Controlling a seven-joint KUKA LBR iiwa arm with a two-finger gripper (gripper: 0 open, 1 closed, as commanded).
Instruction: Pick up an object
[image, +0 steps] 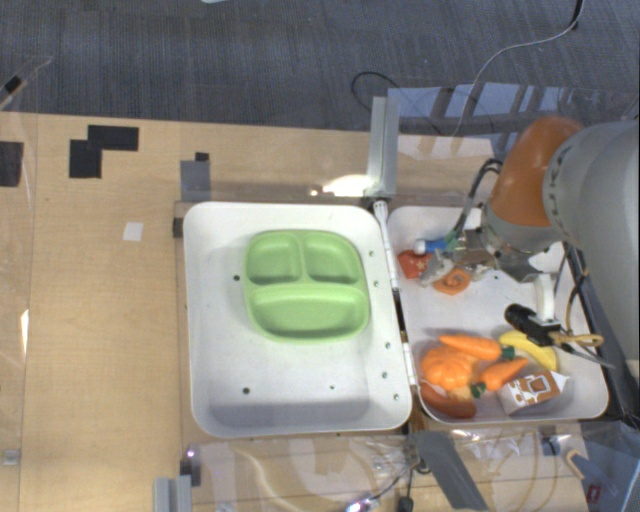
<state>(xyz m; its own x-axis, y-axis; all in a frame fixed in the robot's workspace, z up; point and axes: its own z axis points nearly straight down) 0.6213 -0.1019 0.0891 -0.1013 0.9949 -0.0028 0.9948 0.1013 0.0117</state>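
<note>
Pale wooden bench (100, 330), with black square marks (100, 148) at its far left. Left shallow white plastic bin (215, 400) has one thing in it: a light green plastic plate with three compartments (305, 283), flat, roughly centred, slightly toward the far side.

Right shallow white plastic bin (440, 318) sits just beside the left one, rims touching, and all the pickable objects are here.

Far group, near the dividing rim:
- small red toy piece (410, 264)
- small white item with a blue end (432, 244), just right of it and behind
- flat round orange piece (452, 282), just in front

Two-finger gripper (462, 255) is down in this far group, directly above or against the round orange piece and beside the blue-ended item. Cannot tell whether it touches either. Cannot tell how wide the gripper stands, and nothing is visibly held.

Near group, packed close together:
- rounded orange toy vegetable (447, 370)
- long orange toy carrot (470, 345), lying behind it
- dark red piece (455, 405), at the near rim, partly hidden under the orange vegetable
- second orange carrot with a green tip (500, 374), slanting to the right
- yellow toy banana (532, 350), behind that
- small white and brown carton (530, 390), near the right front corner, tilted

Grey arm with an orange band (525, 180) enters from the right, over the far right corner of the bin.
</note>
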